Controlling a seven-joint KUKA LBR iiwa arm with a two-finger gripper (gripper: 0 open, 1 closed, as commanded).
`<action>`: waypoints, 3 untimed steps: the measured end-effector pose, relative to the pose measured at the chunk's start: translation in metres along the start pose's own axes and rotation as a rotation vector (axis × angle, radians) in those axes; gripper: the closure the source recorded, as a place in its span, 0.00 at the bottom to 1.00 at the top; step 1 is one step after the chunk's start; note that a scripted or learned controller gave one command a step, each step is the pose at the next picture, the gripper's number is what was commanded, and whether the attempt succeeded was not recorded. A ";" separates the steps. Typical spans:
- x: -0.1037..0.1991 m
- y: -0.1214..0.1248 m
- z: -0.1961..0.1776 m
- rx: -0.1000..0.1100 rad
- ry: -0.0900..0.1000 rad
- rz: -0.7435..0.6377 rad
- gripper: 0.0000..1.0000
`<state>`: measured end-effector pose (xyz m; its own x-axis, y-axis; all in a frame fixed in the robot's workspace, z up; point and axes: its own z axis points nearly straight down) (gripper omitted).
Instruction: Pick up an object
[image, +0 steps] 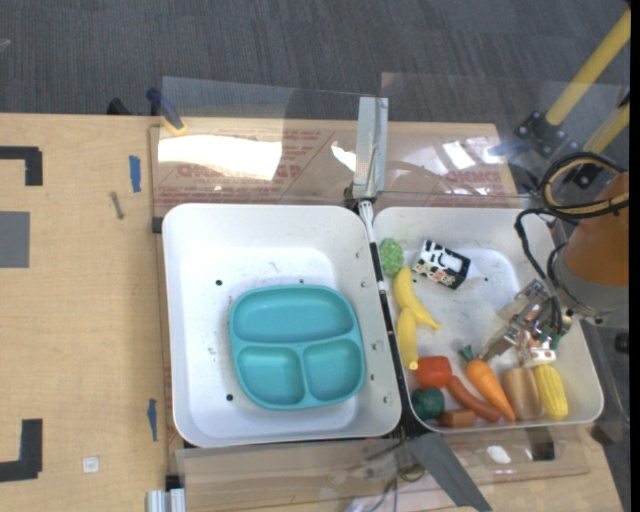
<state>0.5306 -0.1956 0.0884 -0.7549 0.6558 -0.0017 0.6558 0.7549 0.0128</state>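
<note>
The right bin (478, 300) holds several toy foods. A yellow banana (408, 312) and a light green piece (389, 256) lie along its left wall. A black-and-white block (441, 264) sits near the back. At the front lie a red piece (433, 372), a dark green piece (428, 403), a reddish sausage (473, 401), an orange carrot (489, 384), a tan roll (521, 392) and a yellow corn cob (551, 390). My gripper (512, 335) hangs low at the bin's right side, just above the carrot's top and the roll. I see nothing held in it.
The left bin (190, 300) bears a teal divided plate (296, 345). A metal divider post (369, 150) stands behind the seam between the bins. Black cables (560, 190) loop by the arm at the right. Bare bin floor shows around the black-and-white block.
</note>
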 end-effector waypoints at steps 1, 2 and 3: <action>0.073 0.011 -0.001 0.006 -0.004 0.101 0.00; 0.031 0.088 0.001 0.005 -0.008 0.219 0.00; -0.013 0.126 0.001 0.027 0.015 0.287 0.00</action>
<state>0.6229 -0.1095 0.0893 -0.5382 0.8427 0.0130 0.8425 0.5384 -0.0163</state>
